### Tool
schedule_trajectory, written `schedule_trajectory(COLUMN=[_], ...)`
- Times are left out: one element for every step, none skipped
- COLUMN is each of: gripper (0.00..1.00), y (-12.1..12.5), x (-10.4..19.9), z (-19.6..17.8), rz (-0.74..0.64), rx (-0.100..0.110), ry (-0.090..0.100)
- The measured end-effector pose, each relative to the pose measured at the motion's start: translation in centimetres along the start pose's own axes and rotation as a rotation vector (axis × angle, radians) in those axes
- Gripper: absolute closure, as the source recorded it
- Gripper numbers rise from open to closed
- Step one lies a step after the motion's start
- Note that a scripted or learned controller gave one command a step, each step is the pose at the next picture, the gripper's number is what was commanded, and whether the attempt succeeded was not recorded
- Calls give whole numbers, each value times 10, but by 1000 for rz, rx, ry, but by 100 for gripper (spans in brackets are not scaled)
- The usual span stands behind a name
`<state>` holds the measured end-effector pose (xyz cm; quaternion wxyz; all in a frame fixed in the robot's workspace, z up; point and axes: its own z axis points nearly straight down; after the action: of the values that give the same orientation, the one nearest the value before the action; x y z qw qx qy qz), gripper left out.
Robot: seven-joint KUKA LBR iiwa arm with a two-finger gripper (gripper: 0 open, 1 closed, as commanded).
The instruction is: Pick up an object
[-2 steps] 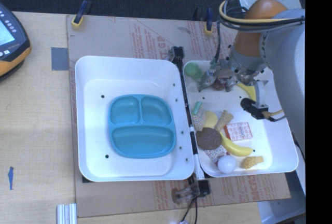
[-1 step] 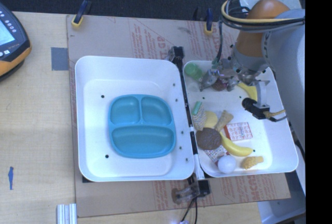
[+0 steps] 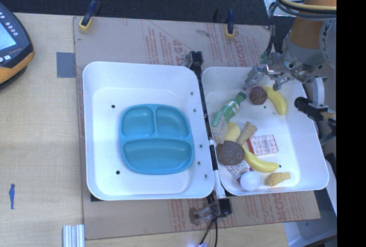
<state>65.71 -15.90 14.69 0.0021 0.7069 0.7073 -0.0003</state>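
Brown cookie (image 3: 258,95) in right bin (image 3: 311,143), just below gripper (image 3: 264,73), jaws spread, holding nothing.

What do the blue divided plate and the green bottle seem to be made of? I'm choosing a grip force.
Blue divided plate: likely moulded plastic, matte; uniform colour, soft rounded ridges, hardly any glare. Green bottle: probably translucent plastic, glossy; light shows through its body, though it is too small to be sure.

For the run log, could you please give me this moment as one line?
gripper: above right bin far end, holding nothing | nearest: brown cookie, banana | left bin: blue divided plate
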Motion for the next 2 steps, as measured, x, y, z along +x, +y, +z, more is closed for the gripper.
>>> schedule_trajectory(gripper=[0, 0], y=[-7, -1], x=[-34, 19], z=[54, 55], rz=[-3, -7], rx=[8, 8], ry=[8, 4])
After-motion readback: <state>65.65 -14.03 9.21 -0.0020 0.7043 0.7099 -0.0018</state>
